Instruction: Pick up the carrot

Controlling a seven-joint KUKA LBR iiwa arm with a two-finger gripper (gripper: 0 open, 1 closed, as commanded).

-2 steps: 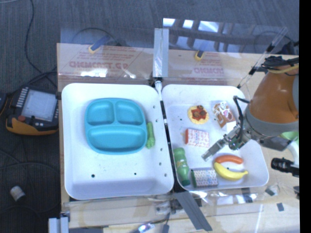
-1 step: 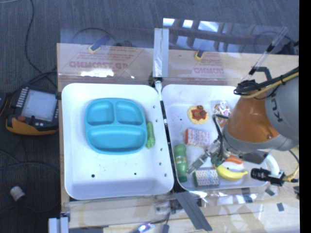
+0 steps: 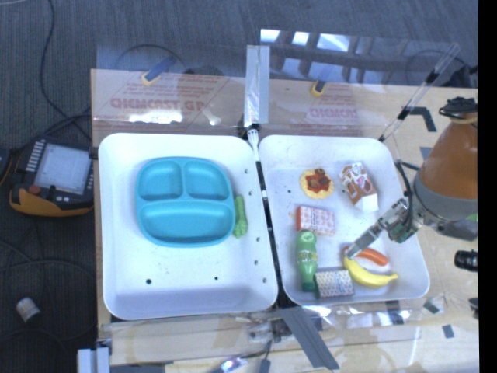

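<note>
Lying in the right bin's point(image 3: 404, 282) near corner, the carrot point(image 3: 373, 257) rests just above the banana point(image 3: 370, 273), touching it. Angled down so its tip meets the carrot's left end, the end effector point(image 3: 362, 247) looks poised for a grasp; I cannot tell its state, since the tip blurs against the white floor. Farther off, the arm point(image 3: 450, 169) is cut off.

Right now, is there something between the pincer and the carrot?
Nothing visible. The pincer is right at the carrot's left end. The banana lies against the carrot's near side, not between them.
</note>
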